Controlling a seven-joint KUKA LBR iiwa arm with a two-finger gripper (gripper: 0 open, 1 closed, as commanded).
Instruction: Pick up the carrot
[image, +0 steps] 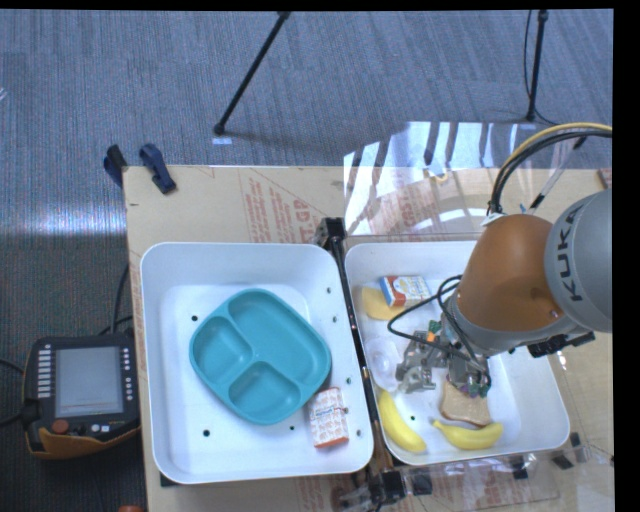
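The grey arm with its orange band (510, 285) reaches in from the right over the right bin (545, 425). My gripper (440, 370) hangs low in the middle of that bin, pointing down. It is just above a slice of bread (462, 406) and beside a clear plastic piece (380, 352). The arm's bulk hides the bin floor beneath it and to its right.
Two bananas (400, 422) (470, 434) lie along the right bin's front. An orange and white carton (405, 290) and a yellow item (372, 303) sit at its back left. The left bin (165, 300) holds a teal divided plate (260, 355) and a small snack box (328, 417).
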